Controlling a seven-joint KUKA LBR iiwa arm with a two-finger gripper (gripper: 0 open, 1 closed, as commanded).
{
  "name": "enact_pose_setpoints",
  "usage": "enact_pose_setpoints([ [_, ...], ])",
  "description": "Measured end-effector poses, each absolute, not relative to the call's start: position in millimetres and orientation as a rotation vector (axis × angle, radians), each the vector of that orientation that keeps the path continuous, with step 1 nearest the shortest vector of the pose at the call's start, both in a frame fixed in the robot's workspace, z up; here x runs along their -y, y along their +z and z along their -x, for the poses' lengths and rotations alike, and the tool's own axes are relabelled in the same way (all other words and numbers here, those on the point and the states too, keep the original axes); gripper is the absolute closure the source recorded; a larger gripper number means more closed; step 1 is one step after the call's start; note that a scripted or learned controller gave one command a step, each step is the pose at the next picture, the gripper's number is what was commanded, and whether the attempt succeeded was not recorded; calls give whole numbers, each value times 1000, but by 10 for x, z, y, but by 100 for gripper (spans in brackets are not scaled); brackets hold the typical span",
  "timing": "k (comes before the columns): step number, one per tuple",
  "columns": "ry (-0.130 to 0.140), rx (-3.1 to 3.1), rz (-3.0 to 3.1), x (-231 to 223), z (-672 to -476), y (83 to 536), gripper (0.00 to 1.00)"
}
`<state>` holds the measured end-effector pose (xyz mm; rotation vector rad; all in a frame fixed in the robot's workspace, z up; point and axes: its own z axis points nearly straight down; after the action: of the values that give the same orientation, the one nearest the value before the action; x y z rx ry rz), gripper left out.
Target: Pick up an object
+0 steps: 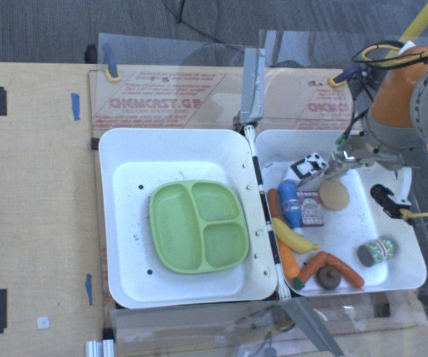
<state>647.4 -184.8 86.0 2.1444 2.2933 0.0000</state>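
Progress: nothing lifted yet, by my reading. Every object I can see lies on a bin floor.
My position: I reach in from the right, with my gripper [325, 166] low over the back of the right bin [407, 274].
Gripper state: cannot tell how it stands; the tip is dark and small against the clutter. I see nothing in it.
Nearest candidates: a black-and-white toy [312, 162] just beside my tip, a round tan piece [334, 195] just in front of it.
Other candidates: a blue bottle [289, 201] touching a small red-and-white packet [312, 211]; a banana [293, 236] below the bottle.
Left bin [124, 155]: one green divided plate [199, 226], three compartments, nothing in them.
Count, bins: 2.
Count, carrots: 2 clear, one carrot along the divider [288, 259] and a second carrot at the front [336, 266]. An orange sliver beside the bottle may be a third; unsure.
Count, single items: banana 1, bottle 1, packet 1, tan piece 1, toy 1, dark brown round piece [328, 277] 1, small green-labelled can [377, 251] 1.
Left to do: settle on one item, close on it, raise it clear of the bin.
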Motion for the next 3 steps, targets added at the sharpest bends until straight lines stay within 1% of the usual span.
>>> enact_pose_setpoints([
  [1, 0, -2294, -2144, 1846, -6475, 860, 0],
  [2, 2, -2290, -2140, 1853, -6486, 974, 100],
  [3, 1, -2290, -2140, 1851, -6486, 974, 0],
])
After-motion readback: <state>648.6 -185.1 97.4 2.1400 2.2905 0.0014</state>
